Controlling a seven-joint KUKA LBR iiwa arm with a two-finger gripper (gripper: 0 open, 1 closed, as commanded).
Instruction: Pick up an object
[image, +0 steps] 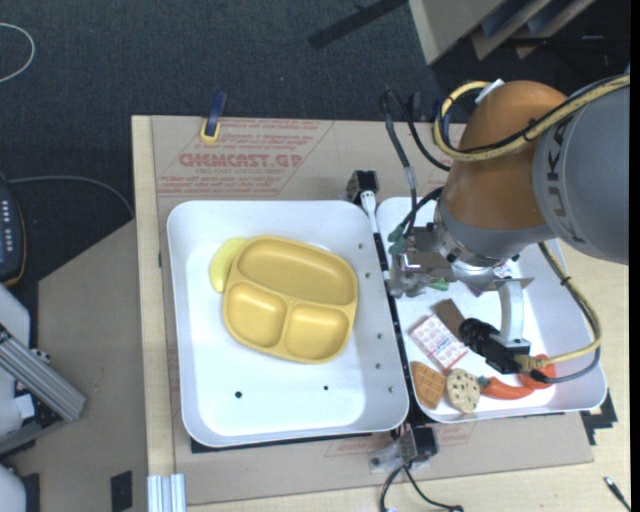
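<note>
Packet (437, 340), white with red print, lies flat on the floor of the bin (560, 315) on the view's right, near that bin's inner wall. Just beside it toward the front edge sit a tan cracker (427, 383) and a round speckled cookie (463, 390), the two touching. A red-orange pepper (508, 388) lies next to the cookie along the front rim. A small dark brown piece (447, 312) rests just behind the packet.

Above the back part of this bin hangs the gripper (412, 272), close to the inner wall and apart from the packet; whether it is open or closed cannot be told from this angle. The arm (500, 170) reaches in over it from the right.

In the other bin (270, 405), a yellow divided plate (290, 300) lies over a yellow disc (222, 262). Both bins sit on a cardboard-covered worktop (150, 350).
</note>
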